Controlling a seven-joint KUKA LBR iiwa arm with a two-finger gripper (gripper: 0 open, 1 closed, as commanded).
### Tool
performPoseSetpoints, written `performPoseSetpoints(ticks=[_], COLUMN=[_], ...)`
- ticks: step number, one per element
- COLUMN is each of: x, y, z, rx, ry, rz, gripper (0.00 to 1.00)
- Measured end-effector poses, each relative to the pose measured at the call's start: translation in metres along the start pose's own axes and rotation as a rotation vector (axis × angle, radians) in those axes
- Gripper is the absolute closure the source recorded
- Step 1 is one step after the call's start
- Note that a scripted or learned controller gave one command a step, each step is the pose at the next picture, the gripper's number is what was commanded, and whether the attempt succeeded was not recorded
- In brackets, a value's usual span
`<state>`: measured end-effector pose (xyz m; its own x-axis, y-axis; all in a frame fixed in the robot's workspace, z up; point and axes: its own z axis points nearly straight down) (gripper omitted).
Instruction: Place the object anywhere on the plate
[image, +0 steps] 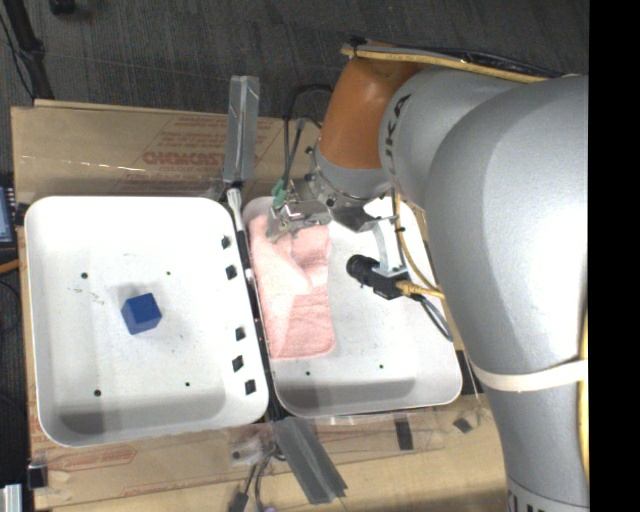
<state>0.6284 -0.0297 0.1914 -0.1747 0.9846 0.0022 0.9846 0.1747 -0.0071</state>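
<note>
Pink cloth (298, 290) crumpled along right bin (400, 385) left side.

The grey arm (500, 220) bends in from the right, claw (292, 212) pointing down

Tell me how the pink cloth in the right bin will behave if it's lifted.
The soft pink cloth lies rumpled and folded, so it will probably sag and drape rather than hold shape. It looks thin, so likely light. Lifted by one edge near the claw, it may unfold and drag.

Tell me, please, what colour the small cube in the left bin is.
Blue cube, in the camera view.
</note>
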Motion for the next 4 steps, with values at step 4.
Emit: performPoseSetpoints(ticks=[4], x=[0.146], y=[-0.017], z=[-0.039], rx=[0.0], ry=[-0.004], rz=[-1.223], gripper=[1.0])
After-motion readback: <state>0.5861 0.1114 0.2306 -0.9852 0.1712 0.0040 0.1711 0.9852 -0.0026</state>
